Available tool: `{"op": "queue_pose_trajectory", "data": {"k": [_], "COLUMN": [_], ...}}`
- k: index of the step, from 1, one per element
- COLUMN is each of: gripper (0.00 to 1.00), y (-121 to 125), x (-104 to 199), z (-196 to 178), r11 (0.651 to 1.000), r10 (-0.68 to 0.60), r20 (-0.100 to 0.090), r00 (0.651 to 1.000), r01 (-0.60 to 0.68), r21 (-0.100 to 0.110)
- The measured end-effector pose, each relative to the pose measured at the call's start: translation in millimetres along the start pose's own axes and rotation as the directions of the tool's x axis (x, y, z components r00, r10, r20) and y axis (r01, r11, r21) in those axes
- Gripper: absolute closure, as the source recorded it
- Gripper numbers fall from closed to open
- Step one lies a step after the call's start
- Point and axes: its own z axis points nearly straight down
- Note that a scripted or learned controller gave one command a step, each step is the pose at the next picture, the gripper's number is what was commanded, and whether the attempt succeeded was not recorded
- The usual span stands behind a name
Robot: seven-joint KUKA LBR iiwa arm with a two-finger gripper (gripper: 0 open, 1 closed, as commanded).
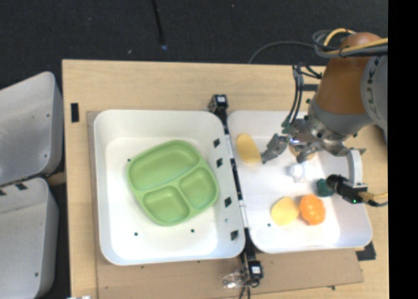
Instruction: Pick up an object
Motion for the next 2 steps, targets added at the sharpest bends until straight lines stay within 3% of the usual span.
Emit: {"op": "queue_pose_trajectory", "data": {"k": [1,2], "gripper": [0.0,0.0], "y": [2.8,2.8], "x": [0.2,-2.7], "z": [-8.0,34.1], "r11": [1.0,1.0], "r10": [-0.002,0.0], "r20": [0.002,0.002], "r00": [1.0,1.0], "r01": [0.002,0.0], "r21": [-0.015,-0.011]}}
